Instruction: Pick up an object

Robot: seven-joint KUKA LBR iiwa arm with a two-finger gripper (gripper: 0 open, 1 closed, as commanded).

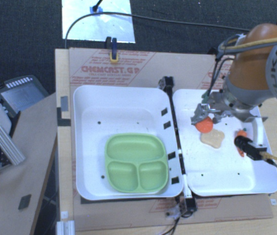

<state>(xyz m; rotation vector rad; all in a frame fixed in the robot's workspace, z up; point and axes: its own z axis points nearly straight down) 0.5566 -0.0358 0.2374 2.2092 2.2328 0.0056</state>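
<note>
- A pale green plastic plate with three compartments (pixel 137 163) lies in the near part of the left white bin (pixel 87 131).
- In the right white bin (pixel 226 182), a flat beige lump (pixel 213 139) lies about in the middle.
- A small orange-red piece (pixel 239 133) lies near this bin's right wall, partly hidden.
- Just behind the lump, very close to it, sits a round orange ball (pixel 205 126).
- The gripper (pixel 200 115) is at the far edge of the ball. I cannot tell if the claw is apart or together.
- Farther back, a yellow clamp (pixel 113 57) sits on the brown board (pixel 138 68).
</note>
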